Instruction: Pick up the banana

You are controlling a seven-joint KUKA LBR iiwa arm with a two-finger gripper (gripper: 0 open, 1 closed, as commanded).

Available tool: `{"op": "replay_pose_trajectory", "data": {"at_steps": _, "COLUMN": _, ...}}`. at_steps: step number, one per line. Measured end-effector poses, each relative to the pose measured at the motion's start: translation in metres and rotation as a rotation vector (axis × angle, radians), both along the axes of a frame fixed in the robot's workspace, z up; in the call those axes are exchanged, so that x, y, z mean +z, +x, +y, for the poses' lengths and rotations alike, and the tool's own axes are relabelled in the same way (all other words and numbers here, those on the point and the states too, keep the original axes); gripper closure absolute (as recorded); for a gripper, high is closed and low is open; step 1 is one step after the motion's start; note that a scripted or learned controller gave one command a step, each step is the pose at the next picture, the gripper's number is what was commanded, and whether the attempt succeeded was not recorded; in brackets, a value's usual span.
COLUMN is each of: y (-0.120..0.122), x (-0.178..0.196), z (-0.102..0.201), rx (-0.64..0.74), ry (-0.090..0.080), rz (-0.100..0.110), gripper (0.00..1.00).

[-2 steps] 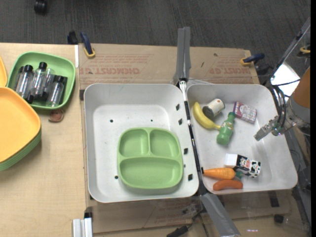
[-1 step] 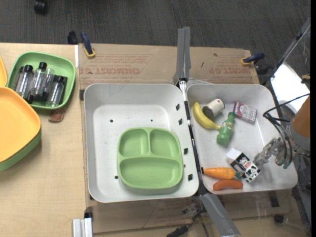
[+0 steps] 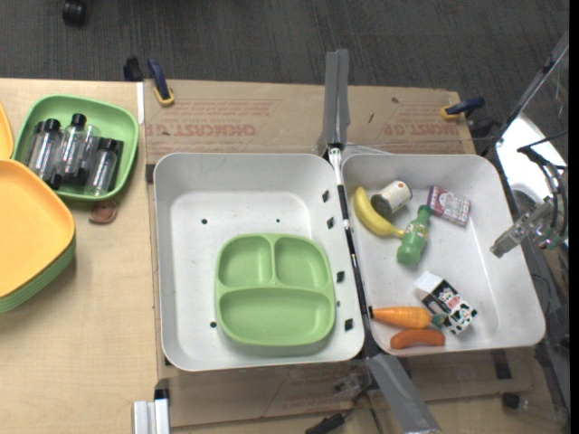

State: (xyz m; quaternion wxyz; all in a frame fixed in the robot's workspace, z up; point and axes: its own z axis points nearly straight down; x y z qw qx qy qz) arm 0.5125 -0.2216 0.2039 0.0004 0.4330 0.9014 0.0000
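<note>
Hard to make out: at the frame's right edge, past the right bin's rim, a grey metal piece of the arm's gripper [image 3: 529, 229] shows among cables; whether its fingers are apart or together cannot be told, and nothing is seen in its grip. It sits outside the bin, well apart from the fruit. The stack of orange plastic plates [image 3: 32, 233] is cut off by the left edge. The print on the small packets is too small to read.

Right white shallow bin [image 3: 507, 324]: yellow curved plastic banana [image 3: 371, 213], lying in the upper left part, near the divider; small white cup with a dark opening [image 3: 391, 195], touching the banana's upper side; green plastic bottle [image 3: 413, 238], lying tilted just beside the banana's lower tip; pink-and-white printed box [image 3: 449, 205] to the upper right; black-and-white patterned box [image 3: 450, 306] lower down; orange toy carrot [image 3: 403, 316] and, below it, an orange-red oblong piece [image 3: 417, 338], both near the front wall.

Left white shallow bin [image 3: 181, 242]: one light green three-compartment plastic tray [image 3: 274, 289], centred.

On the wooden bench at left: green square dish [image 3: 118, 125] holding several clear bottles with black caps [image 3: 74, 155].
</note>
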Motion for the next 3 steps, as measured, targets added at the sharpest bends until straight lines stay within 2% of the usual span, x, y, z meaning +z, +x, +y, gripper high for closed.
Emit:
{"op": "replay_pose_trajectory", "data": {"at_steps": 1, "y": -0.027, "x": -0.113, "z": 0.0, "rx": -0.334, "ry": 0.001, "rz": 0.002, "gripper": 1.0}}
{"op": "replay_pose_trajectory", "data": {"at_steps": 2, "y": 0.023, "x": 0.009, "z": 0.001, "rx": -0.532, "ry": -0.001, "rz": 0.001, "gripper": 1.0}}
{"op": "replay_pose_trajectory", "data": {"at_steps": 3, "y": 0.084, "x": 0.057, "z": -0.001, "rx": -0.464, "ry": -0.002, "rz": -0.001, "gripper": 1.0}}
